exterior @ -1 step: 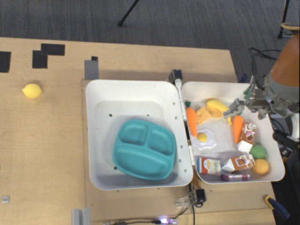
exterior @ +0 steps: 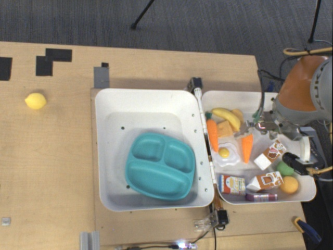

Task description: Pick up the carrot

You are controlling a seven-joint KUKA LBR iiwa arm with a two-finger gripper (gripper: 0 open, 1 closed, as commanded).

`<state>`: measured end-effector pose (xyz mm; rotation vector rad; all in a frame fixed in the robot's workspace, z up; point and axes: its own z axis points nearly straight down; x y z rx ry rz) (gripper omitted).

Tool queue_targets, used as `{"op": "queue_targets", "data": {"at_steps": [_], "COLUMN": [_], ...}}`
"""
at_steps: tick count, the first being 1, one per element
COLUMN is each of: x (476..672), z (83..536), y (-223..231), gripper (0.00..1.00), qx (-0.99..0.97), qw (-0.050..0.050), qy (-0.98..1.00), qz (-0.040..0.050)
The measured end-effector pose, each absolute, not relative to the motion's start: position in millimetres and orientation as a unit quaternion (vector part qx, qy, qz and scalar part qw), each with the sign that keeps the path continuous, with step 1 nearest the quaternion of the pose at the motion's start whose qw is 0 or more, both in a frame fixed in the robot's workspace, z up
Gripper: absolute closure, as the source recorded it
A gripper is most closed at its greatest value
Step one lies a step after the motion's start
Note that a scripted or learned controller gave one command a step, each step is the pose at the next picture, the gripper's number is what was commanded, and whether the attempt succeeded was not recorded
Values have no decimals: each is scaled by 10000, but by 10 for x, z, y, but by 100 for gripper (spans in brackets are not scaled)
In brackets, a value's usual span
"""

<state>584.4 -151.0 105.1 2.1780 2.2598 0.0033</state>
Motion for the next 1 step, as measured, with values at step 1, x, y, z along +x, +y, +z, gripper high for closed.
{"op": "queue_targets", "data": {"at_steps": [1], "x": [5855], "z": [1159], "y": [-1506], "gripper": [100], "qx": [6934], "qw": [26], "qy": [7205], "qz": [17]}}
